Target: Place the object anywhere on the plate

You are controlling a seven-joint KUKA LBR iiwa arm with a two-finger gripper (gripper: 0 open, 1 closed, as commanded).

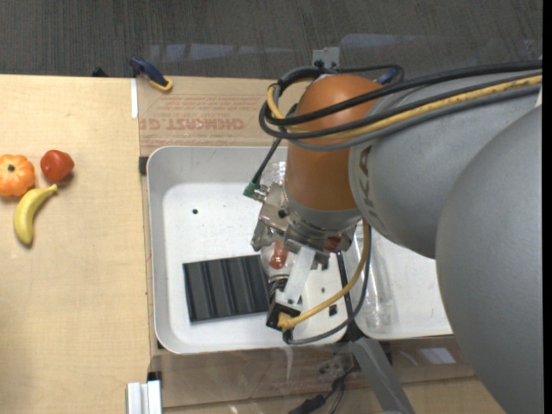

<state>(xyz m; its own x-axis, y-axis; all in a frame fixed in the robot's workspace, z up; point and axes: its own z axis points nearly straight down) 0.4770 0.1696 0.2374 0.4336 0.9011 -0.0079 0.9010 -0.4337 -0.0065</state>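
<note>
We see the arm [414,145] low over the left bin [164,231], its gripper [278,270] beside a ribbed black plate [226,289]. A small red object [278,258] sits at the gripper, perhaps between its fingers; we cannot tell.

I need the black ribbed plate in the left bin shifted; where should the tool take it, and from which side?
Likely by its left short edge, coming straight down from above. The black ribbed plate lies flat and slightly skewed on the floor of the white bin, so only its edges offer purchase. Its left and near edges are free of the bin walls, while the tool covers its right end.
</note>
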